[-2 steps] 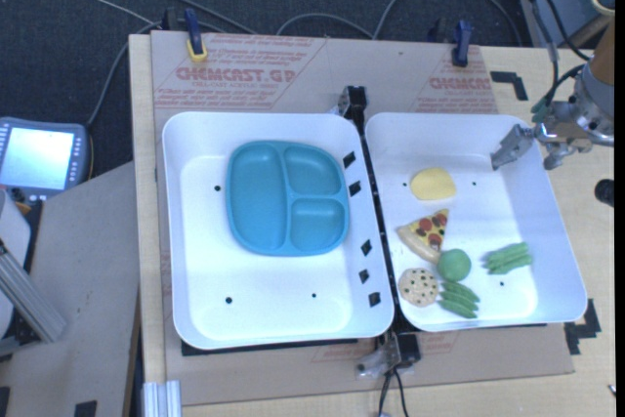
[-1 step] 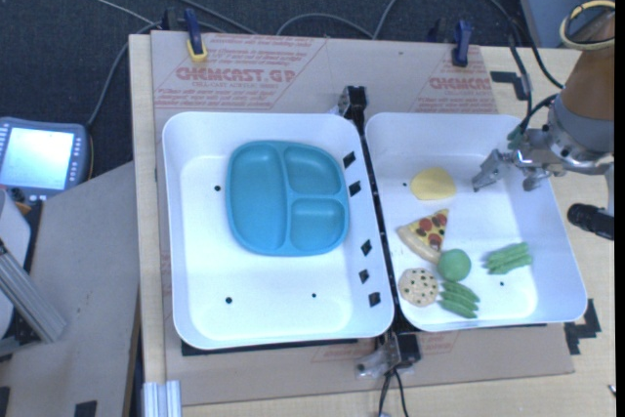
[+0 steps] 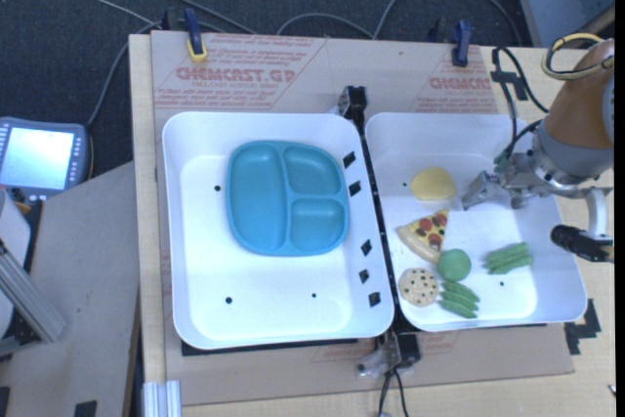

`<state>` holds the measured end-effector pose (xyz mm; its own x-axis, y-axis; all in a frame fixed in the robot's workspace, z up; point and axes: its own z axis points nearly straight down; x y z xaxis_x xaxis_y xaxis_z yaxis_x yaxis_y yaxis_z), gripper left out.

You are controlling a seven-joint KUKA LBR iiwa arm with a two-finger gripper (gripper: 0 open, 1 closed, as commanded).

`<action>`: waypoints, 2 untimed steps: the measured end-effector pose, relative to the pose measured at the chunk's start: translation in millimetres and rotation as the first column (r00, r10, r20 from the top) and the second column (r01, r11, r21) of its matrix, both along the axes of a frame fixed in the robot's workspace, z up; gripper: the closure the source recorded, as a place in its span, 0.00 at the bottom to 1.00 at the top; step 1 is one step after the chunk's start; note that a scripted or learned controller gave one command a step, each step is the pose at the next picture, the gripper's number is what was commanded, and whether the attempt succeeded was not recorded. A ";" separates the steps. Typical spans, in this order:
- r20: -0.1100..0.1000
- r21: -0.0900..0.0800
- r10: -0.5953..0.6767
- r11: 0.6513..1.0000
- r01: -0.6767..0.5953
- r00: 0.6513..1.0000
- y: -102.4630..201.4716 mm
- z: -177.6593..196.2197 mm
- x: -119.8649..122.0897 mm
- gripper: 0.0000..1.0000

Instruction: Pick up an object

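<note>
The right bin (image 3: 547, 303) holds several toy foods: a yellow lump (image 3: 433, 183), a pizza slice (image 3: 426, 235), a round green piece (image 3: 454, 264), a cookie (image 3: 419, 286), a green pod (image 3: 459, 300) and a bunch of green beans (image 3: 508, 258). My gripper (image 3: 480, 191) hangs over the right bin's upper middle, just right of the yellow lump and above the pizza slice. Nothing shows in its grasp. The grey arm with its orange band (image 3: 584, 112) comes in from the right edge.
The left bin (image 3: 195, 308) carries a blue divided plate (image 3: 288, 197). A black divider strip (image 3: 363, 210) runs between the two bins. Blue clamps (image 3: 194, 38) hold the board at the back. Cables trail across the dark floor behind.
</note>
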<state>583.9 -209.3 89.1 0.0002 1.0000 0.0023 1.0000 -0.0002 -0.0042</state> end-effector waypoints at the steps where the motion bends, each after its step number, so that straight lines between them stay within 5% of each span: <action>1: 0.001 -0.001 0.001 1.000 -0.001 1.000 0.4 -4.0 0.2 0.00; 2: 0.004 -0.001 0.001 1.000 -0.001 1.000 0.5 7.6 1.2 1.00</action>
<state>585.1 -208.8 96.7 -0.0009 1.0000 0.0015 1.0000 0.0009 0.0000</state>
